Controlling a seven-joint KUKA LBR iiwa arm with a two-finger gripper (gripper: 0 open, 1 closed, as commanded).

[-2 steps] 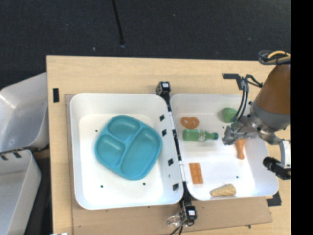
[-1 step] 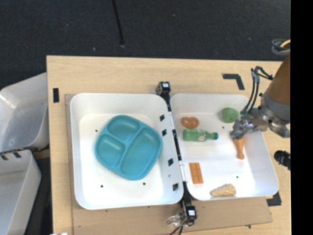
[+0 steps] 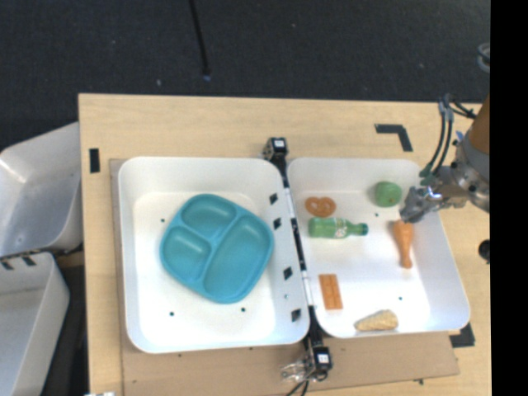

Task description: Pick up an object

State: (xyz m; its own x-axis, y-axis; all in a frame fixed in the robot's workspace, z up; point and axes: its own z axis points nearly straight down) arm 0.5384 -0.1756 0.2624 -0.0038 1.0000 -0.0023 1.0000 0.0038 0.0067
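Six small items lie in the right bin [image 3: 437,304]; nearest the gripper [image 3: 415,205], its spread undiscernible, is the carrot [image 3: 403,242]: probably light, stiff plastic, best pinched across its thicker top.

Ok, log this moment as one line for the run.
tool above carrot top | right bin | nothing seen held | plate in left bin

Blue divided plate [image 3: 217,247] in left white bin [image 3: 132,320].

Legible text, labels, brands, numbers: none. Green bottle [image 3: 337,228] carries a pale label, too small and blurred to read.
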